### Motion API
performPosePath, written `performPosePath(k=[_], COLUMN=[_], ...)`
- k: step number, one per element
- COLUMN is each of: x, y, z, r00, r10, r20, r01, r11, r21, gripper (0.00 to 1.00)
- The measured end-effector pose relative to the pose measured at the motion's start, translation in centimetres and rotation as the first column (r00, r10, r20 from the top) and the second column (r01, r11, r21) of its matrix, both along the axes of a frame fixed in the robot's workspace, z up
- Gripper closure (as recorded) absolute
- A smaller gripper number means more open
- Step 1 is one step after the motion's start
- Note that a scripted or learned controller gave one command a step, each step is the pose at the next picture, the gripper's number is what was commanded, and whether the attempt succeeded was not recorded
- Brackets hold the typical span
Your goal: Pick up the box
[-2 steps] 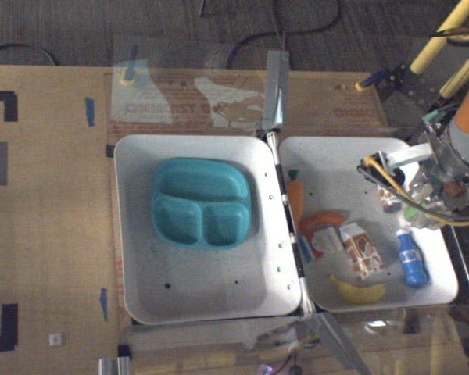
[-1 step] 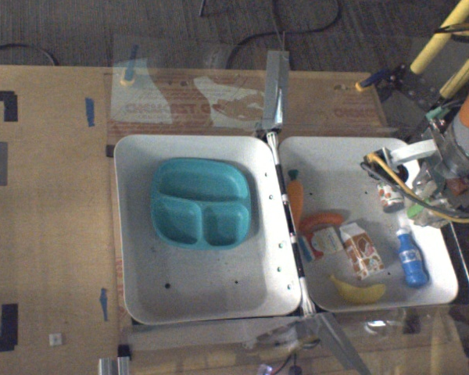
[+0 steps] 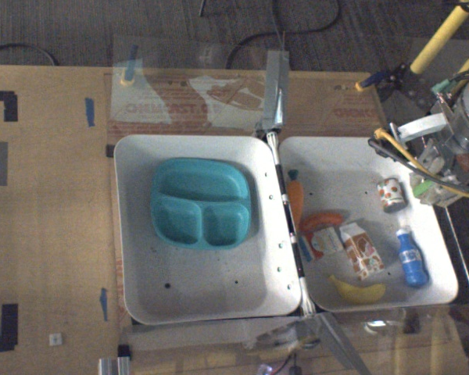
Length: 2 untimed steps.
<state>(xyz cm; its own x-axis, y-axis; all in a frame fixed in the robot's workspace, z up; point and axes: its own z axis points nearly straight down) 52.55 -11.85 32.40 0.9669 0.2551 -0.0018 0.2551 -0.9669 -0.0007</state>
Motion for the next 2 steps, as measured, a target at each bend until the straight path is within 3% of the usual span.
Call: performPosePath(k=[1, 2], x=[-4.69, -4.71], y=[0.82, 0.61], z=[-5.52, -4.63], r00=[0.946, 0.948], r10=[0.324, 0.318], r20=[-0.002, -0.003], r01=[-0.323, -0.318], r11=[0.946, 0.948], r21=[0.004, 0.004], gripper=[1.0, 1.0])
